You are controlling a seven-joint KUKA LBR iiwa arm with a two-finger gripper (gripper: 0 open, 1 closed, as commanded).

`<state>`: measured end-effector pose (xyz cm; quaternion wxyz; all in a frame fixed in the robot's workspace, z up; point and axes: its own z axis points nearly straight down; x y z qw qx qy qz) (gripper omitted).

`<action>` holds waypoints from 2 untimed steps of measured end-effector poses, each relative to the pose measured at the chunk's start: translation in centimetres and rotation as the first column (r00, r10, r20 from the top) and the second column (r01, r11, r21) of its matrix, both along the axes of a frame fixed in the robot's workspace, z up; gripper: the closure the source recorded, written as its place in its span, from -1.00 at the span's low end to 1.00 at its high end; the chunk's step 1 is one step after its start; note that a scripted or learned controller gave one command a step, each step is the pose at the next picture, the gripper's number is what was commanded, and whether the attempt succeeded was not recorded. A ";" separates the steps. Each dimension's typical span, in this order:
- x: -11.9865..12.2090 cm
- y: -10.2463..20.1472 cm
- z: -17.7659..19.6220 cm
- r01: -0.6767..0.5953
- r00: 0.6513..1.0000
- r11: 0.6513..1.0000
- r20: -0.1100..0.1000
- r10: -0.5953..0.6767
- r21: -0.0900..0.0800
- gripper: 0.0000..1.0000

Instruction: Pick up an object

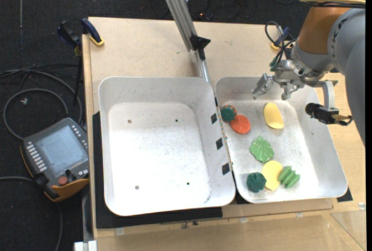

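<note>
Fingers on your gripper (275, 88) look spread apart with nothing between them, hanging over the far edge of the right bin (325, 154). Nearest pick is the yellow oval piece (273, 115): it lies just below the claw toward the camera, long axis running roughly near-to-far. Judging from this, you need a short drop forward.

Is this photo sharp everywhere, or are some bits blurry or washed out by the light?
Camera view: lighting is even and soft, the white bins bright but not blown out; the toys are slightly soft, the arm's pincer a little blurred; shadows are faint.
</note>
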<state>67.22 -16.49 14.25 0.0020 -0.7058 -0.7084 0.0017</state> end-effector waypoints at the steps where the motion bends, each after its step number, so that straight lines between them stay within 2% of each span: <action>1: 0.0 0.1 -5.0 -0.001 1.000 1.000 0.003 0.001 -0.001 -1.00; 2: 0.1 0.1 -3.6 -0.002 1.000 1.000 0.009 0.002 -0.003 1.00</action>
